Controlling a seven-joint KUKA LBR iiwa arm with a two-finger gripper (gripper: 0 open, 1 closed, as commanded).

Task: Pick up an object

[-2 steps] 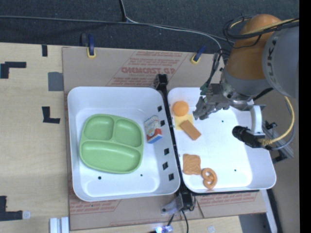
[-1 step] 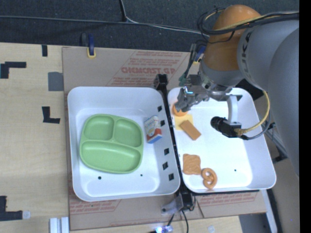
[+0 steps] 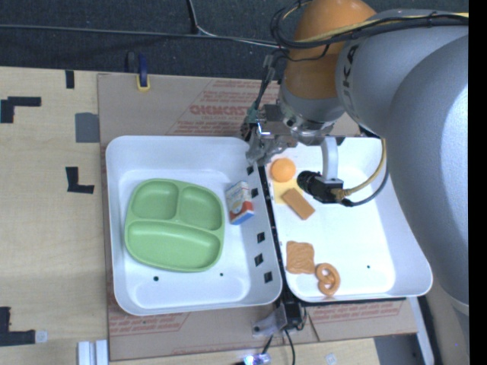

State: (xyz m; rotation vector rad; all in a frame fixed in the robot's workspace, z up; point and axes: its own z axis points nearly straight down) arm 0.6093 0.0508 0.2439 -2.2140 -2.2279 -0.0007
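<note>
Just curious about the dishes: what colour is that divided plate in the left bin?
Light green, seen clearly in the camera view: the divided plate in the left bin.

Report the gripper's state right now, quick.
Gripper: cannot be told; it hangs over the divide between the two bins, near the orange ball.

Tray (image 3: 175,225) in left bin (image 3: 122,280); pretzel (image 3: 328,278) in right bin (image 3: 396,272).

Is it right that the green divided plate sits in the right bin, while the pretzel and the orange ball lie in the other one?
Not quite: the camera view shows the green divided plate in the left bin. The pretzel and the orange ball do lie in the other one, the right bin.
</note>
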